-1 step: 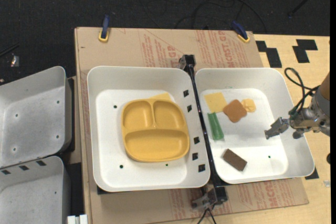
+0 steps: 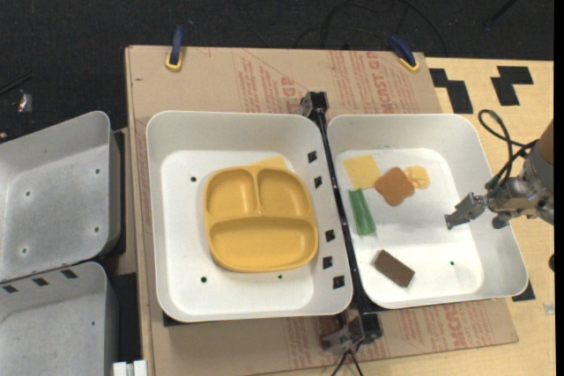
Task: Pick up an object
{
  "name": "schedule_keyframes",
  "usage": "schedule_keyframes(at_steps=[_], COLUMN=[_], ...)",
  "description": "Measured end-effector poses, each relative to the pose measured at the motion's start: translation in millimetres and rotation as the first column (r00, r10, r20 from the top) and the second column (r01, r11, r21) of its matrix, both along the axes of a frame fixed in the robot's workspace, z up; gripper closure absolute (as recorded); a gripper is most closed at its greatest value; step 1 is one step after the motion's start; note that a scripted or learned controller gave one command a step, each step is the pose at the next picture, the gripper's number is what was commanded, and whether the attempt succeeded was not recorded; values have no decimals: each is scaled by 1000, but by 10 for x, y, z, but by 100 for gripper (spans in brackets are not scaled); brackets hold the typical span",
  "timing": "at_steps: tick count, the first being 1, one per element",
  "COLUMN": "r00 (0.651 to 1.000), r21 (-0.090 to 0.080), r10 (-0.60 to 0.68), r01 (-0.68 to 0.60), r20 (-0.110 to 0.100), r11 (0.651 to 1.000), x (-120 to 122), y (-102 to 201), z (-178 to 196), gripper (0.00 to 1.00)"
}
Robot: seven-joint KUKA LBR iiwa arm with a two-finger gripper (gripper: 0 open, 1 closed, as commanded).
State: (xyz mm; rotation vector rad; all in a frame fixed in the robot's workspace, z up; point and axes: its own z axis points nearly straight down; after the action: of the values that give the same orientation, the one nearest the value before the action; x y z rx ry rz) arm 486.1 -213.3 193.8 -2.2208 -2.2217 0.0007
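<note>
Two white bins (image 2: 167, 216), claw (image 2: 465, 212) at right bin's edge, its grip state unclear, arm cut off at frame edge.

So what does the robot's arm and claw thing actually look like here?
At the view's right edge, a grey metal gripper with dark, slim fingers sticks out over the right bin. Behind it sits a chunkier grey wrist block, with an orange-brown patch of the arm above. A black cable loops near it.
</note>
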Motion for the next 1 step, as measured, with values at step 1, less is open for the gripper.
schedule_keyframes(at_steps=[1], r00=[1000], r21=[2], r10=[-3], r01=[3], r20=[-3], r11=[1000], x=[-1], y=[-31], z=[-631], gripper=[0])
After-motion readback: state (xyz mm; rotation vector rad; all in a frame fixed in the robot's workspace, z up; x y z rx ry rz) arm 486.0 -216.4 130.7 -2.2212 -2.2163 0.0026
